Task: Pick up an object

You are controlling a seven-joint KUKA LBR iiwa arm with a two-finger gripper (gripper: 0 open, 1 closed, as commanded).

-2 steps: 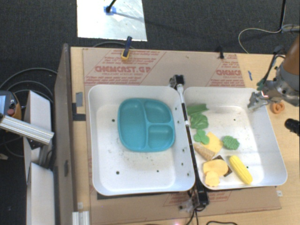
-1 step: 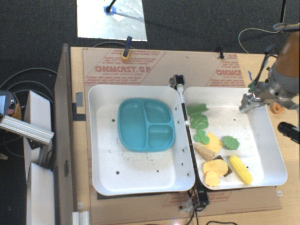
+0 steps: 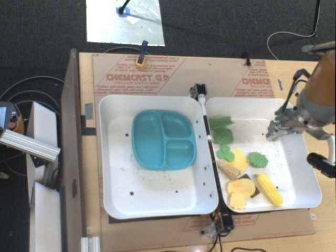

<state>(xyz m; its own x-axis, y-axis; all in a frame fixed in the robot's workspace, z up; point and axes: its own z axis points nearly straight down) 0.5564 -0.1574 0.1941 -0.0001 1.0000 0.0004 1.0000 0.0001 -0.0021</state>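
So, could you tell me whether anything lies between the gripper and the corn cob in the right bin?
Nothing visible does. The gripper hangs over bare floor of the right bin, and the corn cob lies lower in the view, with bare white floor between them. The green piece sits just left of that line.

Toy food point(image 3: 247, 175) crowds the right bin's point(image 3: 307, 193) left half.

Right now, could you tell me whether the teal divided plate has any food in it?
Empty: the teal plate in the left bin shows bare compartments; the toy food lies in the right bin.
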